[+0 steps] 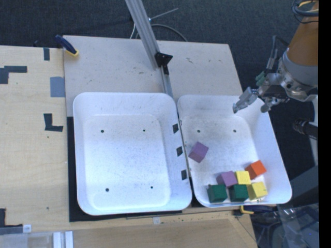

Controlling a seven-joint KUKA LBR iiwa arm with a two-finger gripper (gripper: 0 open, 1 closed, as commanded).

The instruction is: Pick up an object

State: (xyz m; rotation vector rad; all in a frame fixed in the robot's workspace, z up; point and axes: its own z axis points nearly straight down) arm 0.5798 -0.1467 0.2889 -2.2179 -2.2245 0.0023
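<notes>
Judging by the layout, barely begun: nothing lifted yet. Right bin (269, 138) holding every block, clustered at its near corner, purple cube (198, 152) lying apart mid-floor. Gripper (252, 100) poised over the far rim, fingers apart, clasping nothing.

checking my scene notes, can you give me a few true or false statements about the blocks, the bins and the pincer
1. All blocks lie in the right bin. True.
2. The purple block touches the green blocks. False: it lies apart, nearer the bin's middle.
3. The pincer holds the orange block. False: the block lies in the bin, by its near right corner.
4. The pincer is over the right bin's far right part. True.
5. A yellow block sits among the cluster. True.
</notes>
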